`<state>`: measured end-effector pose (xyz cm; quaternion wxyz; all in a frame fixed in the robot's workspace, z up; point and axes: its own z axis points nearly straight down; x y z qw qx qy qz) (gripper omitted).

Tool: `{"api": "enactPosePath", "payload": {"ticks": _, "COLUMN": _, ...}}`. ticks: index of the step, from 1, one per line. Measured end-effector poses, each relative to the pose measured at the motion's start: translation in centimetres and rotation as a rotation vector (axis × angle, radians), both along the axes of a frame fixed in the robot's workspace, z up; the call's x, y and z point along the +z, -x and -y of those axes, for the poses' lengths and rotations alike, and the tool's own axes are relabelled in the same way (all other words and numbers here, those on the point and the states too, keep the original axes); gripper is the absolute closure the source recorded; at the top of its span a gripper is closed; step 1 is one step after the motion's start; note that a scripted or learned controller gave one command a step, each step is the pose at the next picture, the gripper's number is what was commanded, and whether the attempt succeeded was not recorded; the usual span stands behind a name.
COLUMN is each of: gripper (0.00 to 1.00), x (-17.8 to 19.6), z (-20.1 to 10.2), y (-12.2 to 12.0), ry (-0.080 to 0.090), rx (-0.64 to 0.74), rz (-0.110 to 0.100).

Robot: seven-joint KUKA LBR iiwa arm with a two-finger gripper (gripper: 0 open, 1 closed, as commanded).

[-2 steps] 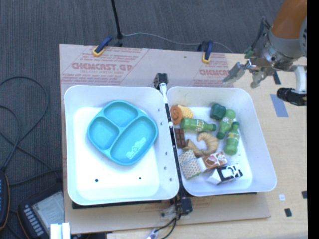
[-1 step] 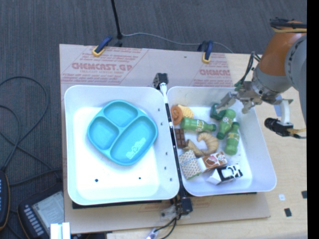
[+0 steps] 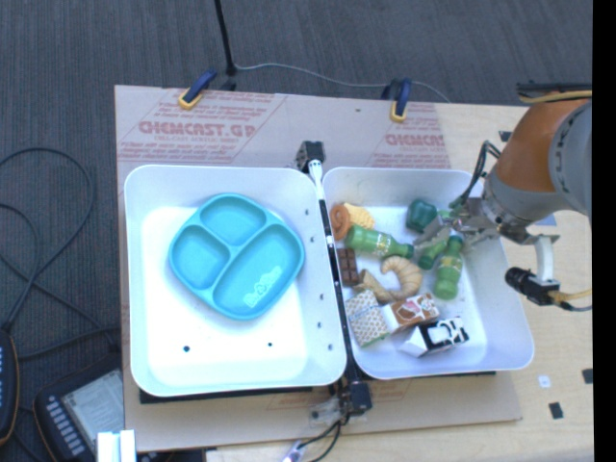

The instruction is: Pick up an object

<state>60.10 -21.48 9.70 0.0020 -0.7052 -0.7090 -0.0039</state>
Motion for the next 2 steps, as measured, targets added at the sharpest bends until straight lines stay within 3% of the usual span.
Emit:
{"api": "enactPosePath", "payload": {"ticks": 1, "gripper": 1.0, "x": 0.9, "z": 0.2, "y": 0.1, "ry": 0.006, "rx": -0.001, "rz": -0.001}}
{"api": "enactPosePath", "payload": {"ticks": 2, "gripper": 1.0, "x": 14.1, "z": -8.0, "y": -3.0, "ry": 0.009, "rx": -0.004, "rz": -0.001}}
